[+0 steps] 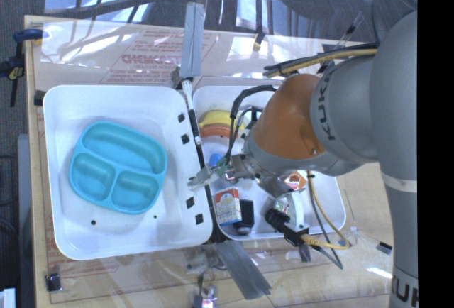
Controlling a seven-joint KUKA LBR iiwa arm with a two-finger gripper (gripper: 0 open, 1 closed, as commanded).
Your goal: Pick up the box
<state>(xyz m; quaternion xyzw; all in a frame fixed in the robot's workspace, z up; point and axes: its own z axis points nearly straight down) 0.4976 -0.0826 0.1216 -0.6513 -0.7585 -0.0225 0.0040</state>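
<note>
**Ana:** Where does the job stand?

**Ben:** Early, by the look of it. The small white carton box with red and blue print [226, 206] lies on the floor of the right-hand shallow white bin [333, 209], near its front left corner, hard by the divider between the two bins. Nothing about it suggests it has left the floor.

**Ana:** And the gripper?

**Ben:** The grey arm with the orange wrist band [298, 128] hangs low over the right-hand bin, and the two-finger gripper [245, 213] sits just beside the box, on its right, dark against the white. Whether the gripper is spread or closed cannot be told; the wrist and cables crowd the spot. The box is not seen between anything.

**Ana:** What else is in there?

**Ben:** A stack of yellow and orange rings [215, 124] at the back of the same bin. The left-hand white bin [57, 157] holds a light blue plastic tray with three compartments [118, 167], well apart from the work.

**Ana:** So what remains?

**Ben:** Probably everything that matters: closing on the box and lifting it clear.
</note>
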